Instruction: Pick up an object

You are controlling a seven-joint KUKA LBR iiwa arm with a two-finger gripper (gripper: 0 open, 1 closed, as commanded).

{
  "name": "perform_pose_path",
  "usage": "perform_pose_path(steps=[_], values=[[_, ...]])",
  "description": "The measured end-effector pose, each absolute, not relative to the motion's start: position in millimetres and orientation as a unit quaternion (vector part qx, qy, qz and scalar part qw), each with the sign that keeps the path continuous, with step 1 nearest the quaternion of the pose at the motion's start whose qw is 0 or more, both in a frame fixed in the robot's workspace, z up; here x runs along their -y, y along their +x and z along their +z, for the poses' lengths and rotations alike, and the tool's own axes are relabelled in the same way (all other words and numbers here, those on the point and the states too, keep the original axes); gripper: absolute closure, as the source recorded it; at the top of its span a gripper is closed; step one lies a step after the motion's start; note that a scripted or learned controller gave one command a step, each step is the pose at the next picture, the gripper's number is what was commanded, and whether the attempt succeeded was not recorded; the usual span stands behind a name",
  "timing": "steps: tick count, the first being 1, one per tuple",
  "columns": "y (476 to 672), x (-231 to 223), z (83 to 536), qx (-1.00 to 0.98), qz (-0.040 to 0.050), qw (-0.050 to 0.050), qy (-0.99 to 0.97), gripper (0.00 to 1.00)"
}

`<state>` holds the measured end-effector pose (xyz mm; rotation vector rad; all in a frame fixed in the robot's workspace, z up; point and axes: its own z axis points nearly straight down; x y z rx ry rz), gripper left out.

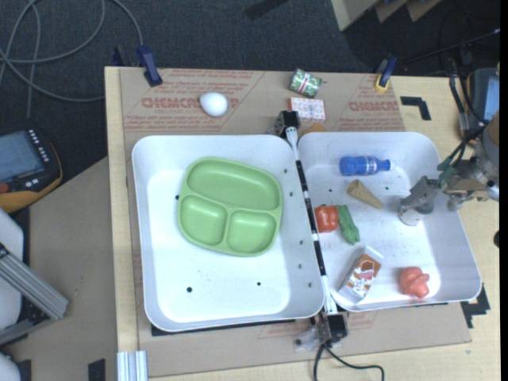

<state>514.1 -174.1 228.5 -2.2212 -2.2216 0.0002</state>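
No object was in my grip at this point. The candidates all lay in the right bin point(444, 236): a blue bottle point(363, 165) at the far side, a tan wedge point(364, 194) just nearer, a red piece point(326, 218) touching a green one point(348, 223) by the left wall, a small carton point(362, 276) near the front, and a red lump point(414, 282) at the near right.

My gripper point(413, 206) hung low over bare bin floor toward the right, apart from all of them; whether its jaws were parted I couldn't tell.

I judged this the approach step. Next I'd need to settle on one item, probably the wedge or the red lump, and centre over it before descending.

The left bin point(159, 213) held a green divided tray point(231, 206).
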Motion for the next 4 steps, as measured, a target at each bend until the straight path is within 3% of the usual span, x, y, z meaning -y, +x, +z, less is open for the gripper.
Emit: perform_pose_path(steps=[1, 2, 3, 4], values=[[552.6, 98.1, 141.5, 0.708, 0.0003, 0.001, -0.707, 0.0], [540.3, 110.4, 84.1, 0.707, 0.0005, 0.0, -0.707, 0.0], [540.8, 110.2, 94.2, 0.707, 0.0, 0.0, -0.708, 1.0], [561.4, 47.3, 184.9, 0.708, -0.0005, 0.0, -0.707, 1.0]])
